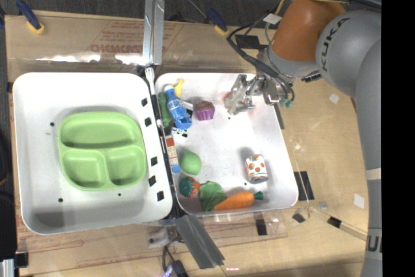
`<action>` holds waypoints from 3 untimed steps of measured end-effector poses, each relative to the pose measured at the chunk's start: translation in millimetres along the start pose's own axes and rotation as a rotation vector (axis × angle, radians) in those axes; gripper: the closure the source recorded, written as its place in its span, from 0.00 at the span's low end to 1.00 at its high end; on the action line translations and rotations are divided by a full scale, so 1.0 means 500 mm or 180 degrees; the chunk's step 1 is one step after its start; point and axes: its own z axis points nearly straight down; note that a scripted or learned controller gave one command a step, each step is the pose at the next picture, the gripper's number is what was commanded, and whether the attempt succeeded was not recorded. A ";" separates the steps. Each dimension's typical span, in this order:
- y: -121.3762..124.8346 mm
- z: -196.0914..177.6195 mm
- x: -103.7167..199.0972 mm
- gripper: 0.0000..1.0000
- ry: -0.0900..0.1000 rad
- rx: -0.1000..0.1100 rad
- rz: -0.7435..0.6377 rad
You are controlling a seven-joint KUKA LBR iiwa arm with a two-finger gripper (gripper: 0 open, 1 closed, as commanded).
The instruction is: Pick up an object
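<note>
glossy plastic tray, smooth white bins

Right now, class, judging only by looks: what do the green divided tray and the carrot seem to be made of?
Green divided tray: probably moulded plastic, smooth and matte, judging by its even colour and rounded compartment edges.
Carrot: likely a plastic or rubber toy, with uniform orange and a faint sheen; which of the two cannot be told.
</note>
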 end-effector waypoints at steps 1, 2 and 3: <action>0.130 -0.209 -0.014 1.00 -0.0026 0.0004 0.0334; 0.132 -0.222 -0.014 1.00 -0.0012 0.0002 0.0319; 0.038 0.063 0.057 1.00 0.0040 -0.0014 -0.0476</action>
